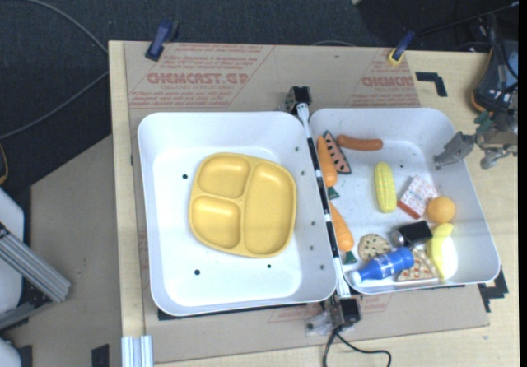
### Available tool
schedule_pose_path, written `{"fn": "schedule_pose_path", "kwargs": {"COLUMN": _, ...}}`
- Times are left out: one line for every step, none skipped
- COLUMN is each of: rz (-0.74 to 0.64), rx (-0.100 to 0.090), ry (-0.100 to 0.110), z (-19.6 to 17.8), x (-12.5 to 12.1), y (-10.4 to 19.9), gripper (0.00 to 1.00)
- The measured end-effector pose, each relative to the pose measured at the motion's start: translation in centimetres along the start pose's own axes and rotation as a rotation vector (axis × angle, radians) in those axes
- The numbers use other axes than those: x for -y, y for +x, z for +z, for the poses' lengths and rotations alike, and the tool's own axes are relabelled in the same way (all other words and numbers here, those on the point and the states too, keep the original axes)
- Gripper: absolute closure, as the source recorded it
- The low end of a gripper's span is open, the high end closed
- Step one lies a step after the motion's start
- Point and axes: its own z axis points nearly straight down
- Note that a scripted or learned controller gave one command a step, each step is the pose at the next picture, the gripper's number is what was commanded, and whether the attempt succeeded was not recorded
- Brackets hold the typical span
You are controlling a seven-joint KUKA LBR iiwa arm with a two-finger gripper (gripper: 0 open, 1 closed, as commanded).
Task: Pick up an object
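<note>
Objects for picking: a heap of toy food in the right bin (pixel 461 131), lower right of the frame.
- Corn cob (pixel 384 186), yellow, upright in the picture, near the bin's middle.
- Hot dog sausage (pixel 360 143), lying level along the upper part of the bin.
- Watermelon slice (pixel 337 152), dark rind, just left of the sausage, close to the bin's left wall.
- Two carrots: one (pixel 327 164) beside the watermelon slice, the other (pixel 341 227) lower down along the same wall.
- Red and white packet (pixel 417 194), right of the corn cob.
- Orange (pixel 441 209), touching the packet's lower right.
- Black block (pixel 411 234), below the packet.
- Lemon-yellow piece (pixel 443 248), at the lower right corner.
- Chocolate-chip cookie (pixel 372 245) and blue bottle (pixel 387 264), along the bottom wall.

Gripper (pixel 466 150): at the right bin's upper right rim, above the wall, apart from every item; its two grey fingers stand spread wide with nothing between them.

Left bin (pixel 165 151): holds a yellow three-compartment plate (pixel 243 203), centred.

Bench (pixel 123 192): brown board under both bins, a blue clamp (pixel 160 39) at its upper left edge.
</note>
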Motion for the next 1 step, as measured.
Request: {"fn": "schedule_pose_path", "kwargs": {"rz": -0.003, "rx": -0.004, "ry": -0.001, "z": 13.3, "x": 2.17, "y": 0.01, "gripper": 0.0}}
